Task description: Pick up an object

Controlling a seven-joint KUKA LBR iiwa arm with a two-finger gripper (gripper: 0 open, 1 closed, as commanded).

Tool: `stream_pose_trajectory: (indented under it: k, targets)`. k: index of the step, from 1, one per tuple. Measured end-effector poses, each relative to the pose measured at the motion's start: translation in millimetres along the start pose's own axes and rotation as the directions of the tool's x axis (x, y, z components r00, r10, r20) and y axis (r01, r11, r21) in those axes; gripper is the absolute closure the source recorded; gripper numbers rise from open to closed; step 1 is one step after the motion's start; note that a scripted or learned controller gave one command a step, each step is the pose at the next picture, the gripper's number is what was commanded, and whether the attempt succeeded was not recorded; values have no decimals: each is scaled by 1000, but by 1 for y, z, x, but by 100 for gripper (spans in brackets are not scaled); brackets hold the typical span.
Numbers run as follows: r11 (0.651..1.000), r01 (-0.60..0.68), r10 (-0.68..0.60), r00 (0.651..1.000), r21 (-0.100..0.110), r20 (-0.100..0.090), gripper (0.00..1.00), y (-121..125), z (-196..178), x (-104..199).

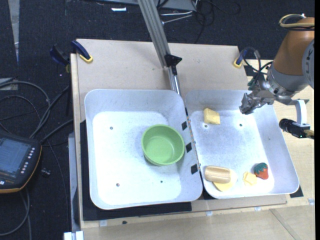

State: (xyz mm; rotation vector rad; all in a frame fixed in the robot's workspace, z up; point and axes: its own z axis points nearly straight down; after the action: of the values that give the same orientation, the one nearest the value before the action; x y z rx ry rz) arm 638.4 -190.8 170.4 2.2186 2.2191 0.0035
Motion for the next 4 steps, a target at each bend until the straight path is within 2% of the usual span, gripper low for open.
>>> stream_pose_trajectory:
  k: [2,3,4]
  targets:
    - [1000,0,0,1000,-1,1,100,1,-122,-12]
    - [1000,4,-4,1000,5,-2,100,-7,-104,38]
    - [1000,4,-4,1000,3,-2,100,-14,-109,90]
